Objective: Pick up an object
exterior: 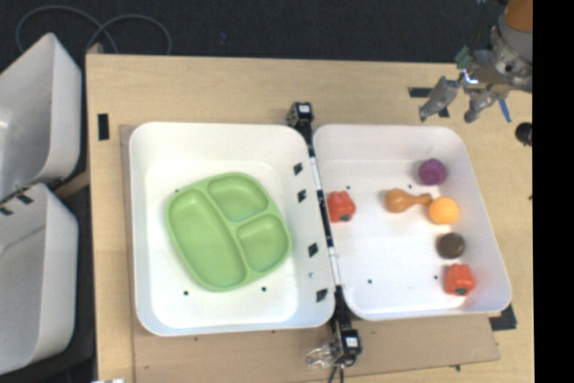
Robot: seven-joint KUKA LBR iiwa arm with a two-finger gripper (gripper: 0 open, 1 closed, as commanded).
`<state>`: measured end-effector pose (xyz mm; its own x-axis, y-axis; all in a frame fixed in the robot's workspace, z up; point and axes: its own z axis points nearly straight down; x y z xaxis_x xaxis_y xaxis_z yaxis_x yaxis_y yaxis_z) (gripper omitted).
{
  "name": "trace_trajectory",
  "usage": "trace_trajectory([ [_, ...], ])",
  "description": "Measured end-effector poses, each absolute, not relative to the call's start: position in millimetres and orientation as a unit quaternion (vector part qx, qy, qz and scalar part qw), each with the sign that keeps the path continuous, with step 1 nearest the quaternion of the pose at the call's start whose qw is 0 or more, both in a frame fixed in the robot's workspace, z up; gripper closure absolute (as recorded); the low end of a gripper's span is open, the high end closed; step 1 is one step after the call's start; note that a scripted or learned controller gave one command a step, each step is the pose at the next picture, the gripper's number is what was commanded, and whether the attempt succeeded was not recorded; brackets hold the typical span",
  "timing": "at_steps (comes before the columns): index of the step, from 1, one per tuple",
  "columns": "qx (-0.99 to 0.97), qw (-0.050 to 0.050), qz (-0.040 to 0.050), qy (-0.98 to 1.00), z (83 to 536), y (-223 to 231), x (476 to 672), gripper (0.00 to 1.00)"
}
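Gripper [459, 100] is at the upper right of the frame, above the far rim of the right bin [377, 305], near that bin's upper right corner. Its two fingers are spread apart with nothing between them.

All loose objects lie in the right bin, lower in the frame than the gripper and apart from it. Purple ball [432, 171] is nearest, a little below and left of the fingers. Orange ball [443, 211] lies below that, with an orange pear-shaped piece [404, 200] just beside it on the left; the two look to be touching, though the view is too coarse to be sure. Brown piece [450, 245] sits lower, and red pepper [458, 279] lower again, near the bin's bottom right corner. A second red piece [340, 206] lies at the bin's left wall.

Left bin [148, 300] holds a green divided tray [228, 230], flat, at centre.
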<state>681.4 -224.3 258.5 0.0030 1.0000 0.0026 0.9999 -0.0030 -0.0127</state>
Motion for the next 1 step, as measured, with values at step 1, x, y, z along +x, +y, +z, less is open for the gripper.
trace_trajectory([
  [1, -0.707, 0.000, 0.0009, -0.707, 266.7, -223.5, 683.3, 0.00],
])
